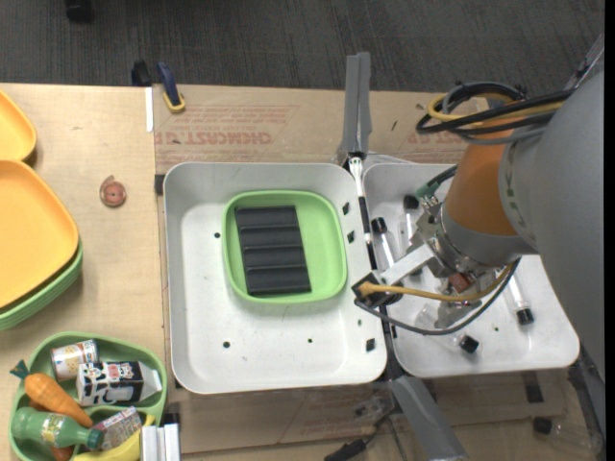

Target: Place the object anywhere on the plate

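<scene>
A green square plate (332,221) lies in the left white bin (192,286). On it rests a dark grey ribbed block (273,250), flat and roughly centred. The arm, grey with an orange band (485,205), hangs over the right bin (538,349). Its wrist points down and covers the gripper (455,282), which sits low over the middle of that bin, well to the right of the plate. A small reddish-brown piece (462,281) peeks out under the wrist; I cannot tell whether it is held.
Small items lie in the right bin: a white tube (524,307), a black piece (468,344) and a thin pen-like thing (381,240). Yellow and black cables (423,296) loop under the wrist. Yellow plates (34,233) and a bowl of toy groceries (86,392) sit at the left.
</scene>
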Motion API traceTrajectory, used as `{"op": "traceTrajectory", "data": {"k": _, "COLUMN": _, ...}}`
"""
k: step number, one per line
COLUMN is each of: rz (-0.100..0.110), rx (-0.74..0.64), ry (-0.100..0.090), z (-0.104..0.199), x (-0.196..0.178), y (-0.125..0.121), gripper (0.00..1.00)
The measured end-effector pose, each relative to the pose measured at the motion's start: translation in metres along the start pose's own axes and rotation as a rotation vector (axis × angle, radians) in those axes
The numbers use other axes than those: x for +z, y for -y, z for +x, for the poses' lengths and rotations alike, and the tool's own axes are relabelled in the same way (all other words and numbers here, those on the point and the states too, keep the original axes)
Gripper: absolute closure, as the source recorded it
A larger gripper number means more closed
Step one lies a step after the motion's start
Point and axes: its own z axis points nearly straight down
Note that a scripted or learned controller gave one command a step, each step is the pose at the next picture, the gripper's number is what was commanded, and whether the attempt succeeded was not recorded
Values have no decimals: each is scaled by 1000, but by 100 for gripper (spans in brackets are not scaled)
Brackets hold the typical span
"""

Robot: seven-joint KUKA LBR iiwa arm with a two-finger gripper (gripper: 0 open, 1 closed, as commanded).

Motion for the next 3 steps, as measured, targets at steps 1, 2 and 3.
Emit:
{"op": "traceTrajectory", "data": {"k": 1, "rz": -1, "rx": 218, "ry": -2, "z": 25, "x": 16, "y": 57, "gripper": 0}}
{"op": "traceTrajectory", "data": {"k": 2, "rz": -2, "rx": 208, "ry": -1, "z": 12, "x": -5, "y": 26, "gripper": 0}}
{"op": "traceTrajectory", "data": {"k": 3, "rz": -1, "rx": 213, "ry": -2, "z": 20, "x": 0, "y": 46, "gripper": 0}}
